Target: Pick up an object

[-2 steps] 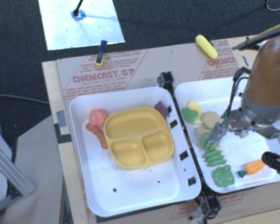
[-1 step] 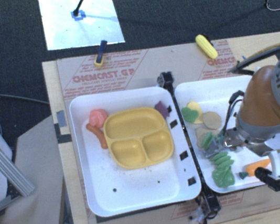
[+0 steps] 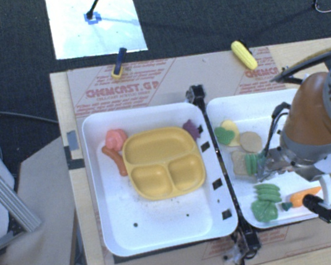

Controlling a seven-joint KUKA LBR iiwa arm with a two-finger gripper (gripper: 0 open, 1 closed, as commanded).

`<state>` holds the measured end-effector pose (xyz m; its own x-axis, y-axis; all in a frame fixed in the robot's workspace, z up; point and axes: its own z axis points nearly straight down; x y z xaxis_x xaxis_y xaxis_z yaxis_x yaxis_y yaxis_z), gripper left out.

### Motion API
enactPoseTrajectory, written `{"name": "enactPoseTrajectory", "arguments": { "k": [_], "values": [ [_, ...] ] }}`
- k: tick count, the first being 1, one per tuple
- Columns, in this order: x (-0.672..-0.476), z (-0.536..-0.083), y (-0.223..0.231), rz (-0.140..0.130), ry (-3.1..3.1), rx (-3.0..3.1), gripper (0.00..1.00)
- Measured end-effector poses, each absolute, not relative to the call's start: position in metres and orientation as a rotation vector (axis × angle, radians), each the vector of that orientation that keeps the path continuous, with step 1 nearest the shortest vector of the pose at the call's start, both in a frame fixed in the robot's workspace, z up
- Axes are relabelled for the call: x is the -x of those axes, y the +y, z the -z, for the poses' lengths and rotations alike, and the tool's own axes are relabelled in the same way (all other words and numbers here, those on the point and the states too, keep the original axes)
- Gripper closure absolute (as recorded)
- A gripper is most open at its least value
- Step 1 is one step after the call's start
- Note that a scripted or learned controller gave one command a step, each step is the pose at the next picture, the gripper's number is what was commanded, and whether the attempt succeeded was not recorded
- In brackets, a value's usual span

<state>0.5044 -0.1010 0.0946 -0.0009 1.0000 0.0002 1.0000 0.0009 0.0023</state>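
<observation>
Where the cardboard-covered bench (image 3: 163,79) carries the two white bins side by side, the left bin (image 3: 109,188) holds a yellow sectioned tray (image 3: 161,162) near its middle, with a pink and orange toy piece (image 3: 115,145) touching the tray's left edge and a small purple piece (image 3: 191,129) at its upper right corner. The right bin (image 3: 255,102) holds the smaller play-food items. The grey arm (image 3: 321,118), with its orange band, reaches in from the right over this bin. The gripper (image 3: 260,166) sits low over a green piece (image 3: 251,163) in the bin's middle left; whether its fingers are spread or pressed together cannot be told at this angle. Above it lie a green leaf shape (image 3: 224,134), a pale yellow piece (image 3: 230,126) and a tan round piece (image 3: 250,141). Below it lie a green pea pod (image 3: 267,191), a second green leafy piece (image 3: 264,210) and an orange carrot (image 3: 304,197). On the bench behind the bins rest a yellow corn cob (image 3: 244,55) and a blue and yellow tool (image 3: 119,63).
</observation>
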Motion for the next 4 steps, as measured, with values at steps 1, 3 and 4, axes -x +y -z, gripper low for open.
{"name": "enactPoseTrajectory", "arguments": {
  "k": [1,3,4],
  "values": [
    [-0.504,-0.094,-0.101,-0.003,2.221,-2.220,0.00],
    [-0.551,-0.102,-0.136,-0.003,2.214,-2.218,0.00],
    [-0.551,-0.112,-0.133,-0.005,2.221,-2.215,1.00]
  ]
}}
